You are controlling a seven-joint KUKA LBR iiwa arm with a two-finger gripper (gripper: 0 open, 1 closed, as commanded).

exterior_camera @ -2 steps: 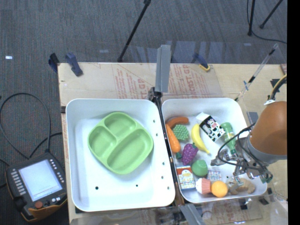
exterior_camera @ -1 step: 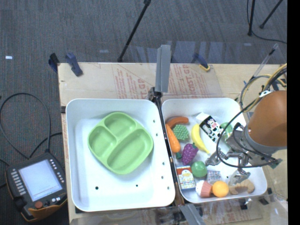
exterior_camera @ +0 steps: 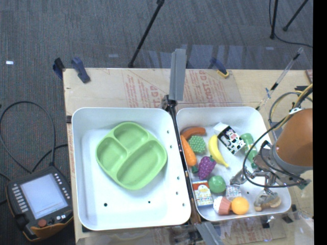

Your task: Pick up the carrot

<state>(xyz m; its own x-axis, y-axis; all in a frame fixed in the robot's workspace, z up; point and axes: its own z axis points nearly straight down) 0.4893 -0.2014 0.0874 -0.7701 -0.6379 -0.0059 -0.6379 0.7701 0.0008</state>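
Observation:
The carrot point(exterior_camera: 188, 152) is a long orange piece lying along the left wall of the right bin point(exterior_camera: 255, 114), beside a green bumpy vegetable point(exterior_camera: 197, 144). My gripper point(exterior_camera: 254, 180) hangs low over the right side of that bin, under the arm's orange band point(exterior_camera: 300, 142). It is well to the right of the carrot, with purple grapes point(exterior_camera: 206, 166) and a banana point(exterior_camera: 218, 151) lying between them. Nothing shows in its grasp.
The right bin also holds a brown sausage point(exterior_camera: 193, 132), a cow-print carton point(exterior_camera: 231, 139), a green ball point(exterior_camera: 216, 184), a juice box point(exterior_camera: 202, 193), a cupcake point(exterior_camera: 222, 205) and an orange point(exterior_camera: 239, 205). A green divided plate point(exterior_camera: 132, 154) lies in the left bin point(exterior_camera: 82, 188).

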